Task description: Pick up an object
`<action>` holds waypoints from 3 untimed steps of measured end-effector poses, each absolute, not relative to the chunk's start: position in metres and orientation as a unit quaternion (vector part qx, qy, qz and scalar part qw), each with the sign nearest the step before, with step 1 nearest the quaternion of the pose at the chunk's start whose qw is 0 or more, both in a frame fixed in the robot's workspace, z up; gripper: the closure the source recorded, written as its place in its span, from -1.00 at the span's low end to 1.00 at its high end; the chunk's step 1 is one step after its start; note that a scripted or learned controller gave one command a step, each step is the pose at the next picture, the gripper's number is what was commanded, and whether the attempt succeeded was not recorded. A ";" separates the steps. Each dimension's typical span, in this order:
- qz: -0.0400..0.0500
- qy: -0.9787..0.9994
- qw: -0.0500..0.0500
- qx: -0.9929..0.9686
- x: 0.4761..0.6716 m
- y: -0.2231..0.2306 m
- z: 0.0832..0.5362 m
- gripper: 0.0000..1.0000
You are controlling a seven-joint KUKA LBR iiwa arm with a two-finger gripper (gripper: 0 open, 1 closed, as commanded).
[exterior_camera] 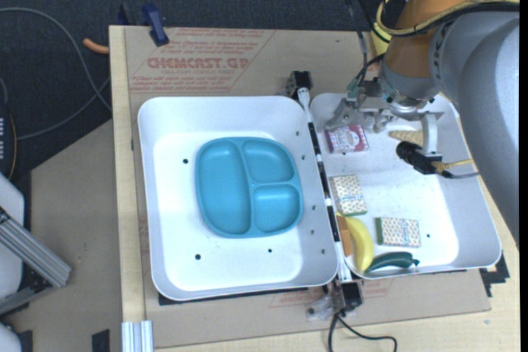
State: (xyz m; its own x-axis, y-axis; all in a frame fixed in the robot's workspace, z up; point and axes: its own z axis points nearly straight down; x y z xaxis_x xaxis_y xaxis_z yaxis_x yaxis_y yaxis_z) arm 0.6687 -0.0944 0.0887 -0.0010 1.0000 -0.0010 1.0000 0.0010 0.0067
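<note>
Cardboard-topped bench (206,53), glossy blue divided plate (247,185), curved yellow banana (359,241)

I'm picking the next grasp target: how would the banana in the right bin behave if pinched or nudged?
The banana is curved and smooth, so it would probably pivot or slip rather than slide straight. It lies against the bin's left wall beside a green item, so a nudge would likely wedge it.

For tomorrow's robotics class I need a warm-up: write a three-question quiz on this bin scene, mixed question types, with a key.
1. True or false: the blue divided plate lies in the left bin.
2. Which bin is the gripper over? A left, B right.
3. Fill in: the banana lies in the right bin beside a green ____.

Key: 1 true. 2 B. 3 pepper, as far as it can be made out.
</note>
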 end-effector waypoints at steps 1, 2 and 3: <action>0.003 0.707 0.003 0.707 0.669 -0.101 0.089 -1.00; 0.002 0.707 0.004 0.707 0.669 -0.095 0.089 -1.00; 0.004 0.707 0.006 0.707 0.670 -0.094 0.100 1.00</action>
